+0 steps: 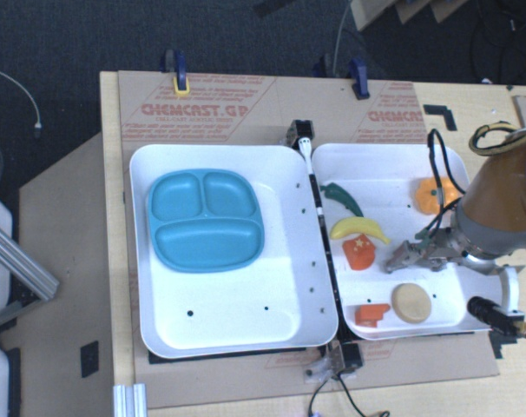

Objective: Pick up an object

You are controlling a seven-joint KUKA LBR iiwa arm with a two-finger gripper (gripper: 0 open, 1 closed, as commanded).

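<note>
My gripper (398,258) hangs low in the right bin (380,165), its grey fingers pointing left, just right of a red strawberry-like toy (359,254). Nothing shows between the fingers. A yellow banana (359,228) lies just above the red toy, and a green pepper-like piece (342,198) lies above that. A tan round disc (411,302) sits below the gripper, with an orange-red block (372,314) to its left. An orange fruit (430,195) lies at the bin's back right, partly behind a black cable.
The left bin (285,320) holds a blue three-compartment plate (207,220) in its upper left. A black divider bar (318,224) runs between the two bins. The arm's grey body (497,207) covers the right bin's right side.
</note>
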